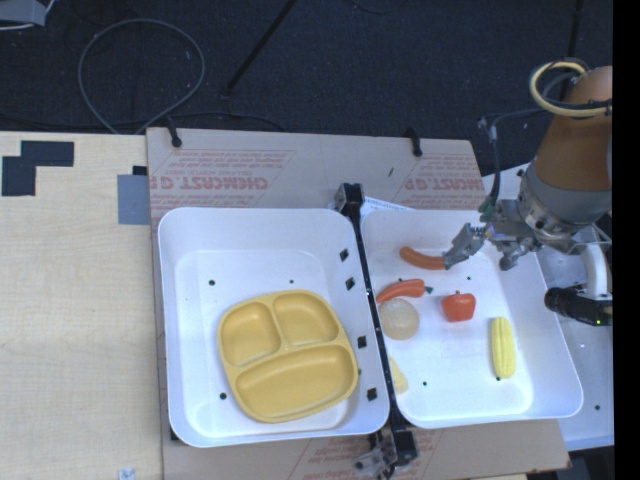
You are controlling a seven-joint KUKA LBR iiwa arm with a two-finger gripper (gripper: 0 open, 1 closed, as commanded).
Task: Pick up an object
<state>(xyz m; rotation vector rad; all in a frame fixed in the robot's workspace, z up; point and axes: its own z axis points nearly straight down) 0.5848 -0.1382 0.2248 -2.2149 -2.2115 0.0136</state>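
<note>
Approach step: the open, empty pincer hovers over the right bin at its one o'clock corner. Next, descend squarely onto the sausage beside it.

Open white floor between the tomato and corn cob; sausages and a pale ball crowd the divider.

Grey arm, orange band above the wrist, yellow cable looped on top, grey metal gripper
</note>
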